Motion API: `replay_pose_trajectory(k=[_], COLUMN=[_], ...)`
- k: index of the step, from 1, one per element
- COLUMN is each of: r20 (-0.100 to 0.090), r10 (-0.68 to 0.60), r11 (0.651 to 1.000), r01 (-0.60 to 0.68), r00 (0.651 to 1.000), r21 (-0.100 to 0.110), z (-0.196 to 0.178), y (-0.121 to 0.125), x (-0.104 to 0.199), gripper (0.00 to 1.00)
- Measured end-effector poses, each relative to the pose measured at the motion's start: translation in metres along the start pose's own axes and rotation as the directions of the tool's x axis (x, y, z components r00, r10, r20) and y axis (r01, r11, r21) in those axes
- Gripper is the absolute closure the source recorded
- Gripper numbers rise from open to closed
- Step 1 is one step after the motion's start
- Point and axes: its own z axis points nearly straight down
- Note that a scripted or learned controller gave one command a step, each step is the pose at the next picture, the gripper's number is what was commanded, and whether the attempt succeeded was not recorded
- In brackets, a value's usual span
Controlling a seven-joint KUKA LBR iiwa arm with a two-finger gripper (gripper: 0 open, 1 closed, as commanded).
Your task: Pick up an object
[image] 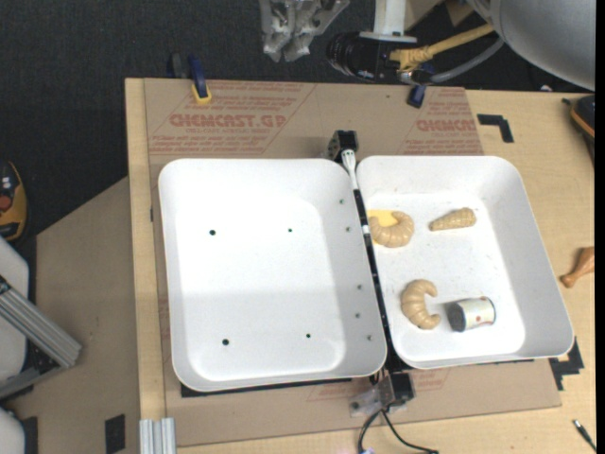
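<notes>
My pincer (293,26), its state unclear, hangs beyond the bins, leaving the camera a clean look at the right bin (529,253) holding croissants (392,228), a shell-shaped pastry (454,219) and a cylinder (471,314).

Arm (553,12): smooth, rounded pale grey housing. End effector (295,12): bare metal, translucent grey fingers (284,28), white cylindrical body (389,3) beside it. Yellow and grey cables (454,45) trail near a black ring.
</notes>
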Motion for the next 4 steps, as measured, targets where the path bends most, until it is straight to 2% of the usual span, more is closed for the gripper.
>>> replay_pose_trajectory(k=[1, 2, 3, 4], r20=[0.015, 0.004, 0.0, 0.015], r10=[0.007, 0.003, 0.004, 0.01], r11=[0.999, 1.0, 1.0, 0.999], r01=[-0.008, -0.003, -0.004, -0.01], r00=[1.0, 1.0, 1.0, 1.0], r21=[0.038, 0.013, 0.003, 0.033], z=[0.164, 0.103, -0.029, 0.184], y=[-0.055, -0.107, -0.127, -0.106], x=[-0.004, -0.002, -0.002, -0.005], gripper=[1.0, 1.0, 1.0, 1.0])
